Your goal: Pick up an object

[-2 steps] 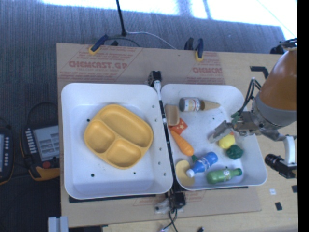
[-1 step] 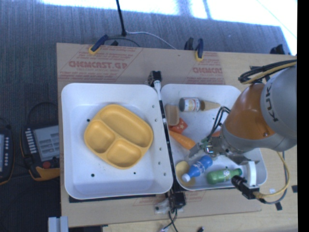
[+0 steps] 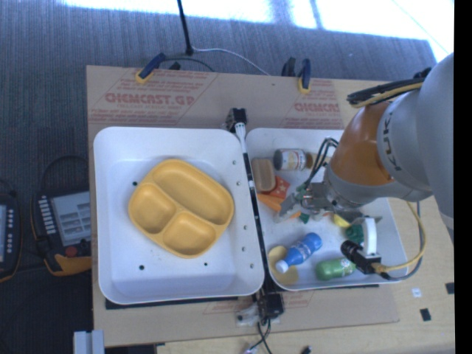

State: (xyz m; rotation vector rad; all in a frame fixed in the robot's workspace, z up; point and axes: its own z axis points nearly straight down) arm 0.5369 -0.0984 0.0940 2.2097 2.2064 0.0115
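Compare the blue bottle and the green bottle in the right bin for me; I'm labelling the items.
The blue bottle is blue with a white band and lies slanted; the green bottle is plain green and lies nearly level. The blue one sits nearer the bin's middle, the green one by its near rim. Both are small, lie on their sides, and share the right bin.

A single fixed camera looks down from above at a slant, far enough back to take in the whole brown board-topped bench [image 3: 147, 102], the dark carpet beyond it and some gear at the left edge. Both shallow white plastic bins sit near mid-frame, the left bin [image 3: 110, 220] and the right bin [image 3: 391, 242] side by side. The grey arm with its orange band [image 3: 369, 153] enters from the right.
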